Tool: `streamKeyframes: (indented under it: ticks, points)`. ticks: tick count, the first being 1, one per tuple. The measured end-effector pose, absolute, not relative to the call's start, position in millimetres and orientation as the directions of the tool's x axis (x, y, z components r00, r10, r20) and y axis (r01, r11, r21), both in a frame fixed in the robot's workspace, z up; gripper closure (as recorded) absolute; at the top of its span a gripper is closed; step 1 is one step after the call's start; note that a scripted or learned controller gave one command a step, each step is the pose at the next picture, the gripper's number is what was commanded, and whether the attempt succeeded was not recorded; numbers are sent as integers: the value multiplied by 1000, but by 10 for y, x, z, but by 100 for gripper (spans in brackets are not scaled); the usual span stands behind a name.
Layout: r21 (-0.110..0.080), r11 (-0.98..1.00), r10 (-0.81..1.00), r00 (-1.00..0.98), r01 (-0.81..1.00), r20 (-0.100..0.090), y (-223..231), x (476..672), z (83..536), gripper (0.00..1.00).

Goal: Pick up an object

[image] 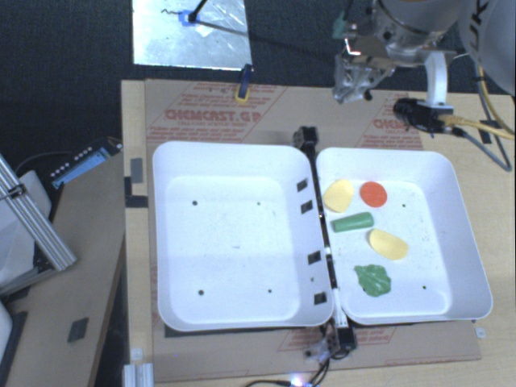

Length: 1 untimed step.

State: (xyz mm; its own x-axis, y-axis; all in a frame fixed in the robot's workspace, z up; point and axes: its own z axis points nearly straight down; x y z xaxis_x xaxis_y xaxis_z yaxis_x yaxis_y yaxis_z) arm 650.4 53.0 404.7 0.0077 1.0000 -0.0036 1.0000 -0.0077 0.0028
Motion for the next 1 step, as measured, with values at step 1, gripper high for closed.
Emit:
streamKeyframes:
  ticks: [1]
  points:
    - [6, 5, 1000, -5, 1000, 1, 806, 6695, 4259, 100]
